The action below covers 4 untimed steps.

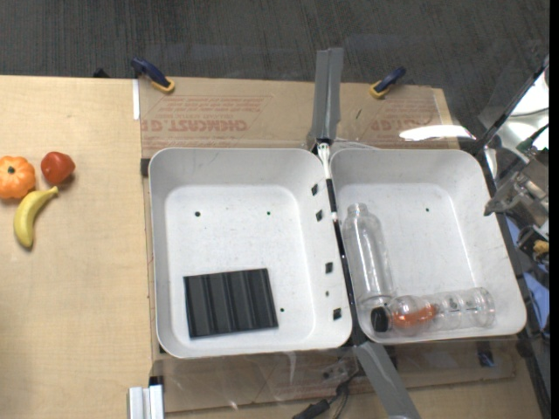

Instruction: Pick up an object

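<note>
Even, bright overhead light, sharp focus, soft shadows, and glare on the cardboard (434, 132) at upper right.

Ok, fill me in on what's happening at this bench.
A robot arm sits at the right edge, beside the right bin, and nothing is being handled yet. That bin holds two clear bottles: one lying along its left wall, another with something orange inside along the near wall. The left bin holds a dark ribbed pad. Toy fruit lies on the table to the left.
</note>
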Available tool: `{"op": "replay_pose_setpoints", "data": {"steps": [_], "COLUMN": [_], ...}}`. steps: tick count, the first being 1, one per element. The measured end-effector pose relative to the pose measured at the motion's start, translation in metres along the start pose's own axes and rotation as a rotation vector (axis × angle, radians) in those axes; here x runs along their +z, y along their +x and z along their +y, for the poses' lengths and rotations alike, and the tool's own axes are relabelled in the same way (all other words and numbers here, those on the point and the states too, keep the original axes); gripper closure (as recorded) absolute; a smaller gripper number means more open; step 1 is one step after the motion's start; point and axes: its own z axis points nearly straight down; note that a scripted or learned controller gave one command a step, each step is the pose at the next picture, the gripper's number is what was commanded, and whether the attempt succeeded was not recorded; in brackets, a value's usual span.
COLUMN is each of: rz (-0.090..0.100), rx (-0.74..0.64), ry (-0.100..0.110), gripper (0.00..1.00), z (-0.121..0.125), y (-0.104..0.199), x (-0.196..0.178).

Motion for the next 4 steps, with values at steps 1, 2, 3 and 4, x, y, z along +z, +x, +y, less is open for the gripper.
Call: {"op": "replay_pose_setpoints", "data": {"steps": [1, 2, 3, 4], "rz": [0.0, 0.002, 0.001, 0.001], "rx": [-0.218, -0.309, -0.237, -0.211], "ry": [0.002, 0.0, -0.001, 0.002], "gripper": [0.0, 0.0, 0.0, 0.0], "z": [-0.041, -0.098, -0.053, -0.042], "y": [0.047, 0.047, 0.007, -0.004], "x": [0.01, 0.126, 0.028, 0.077]}}
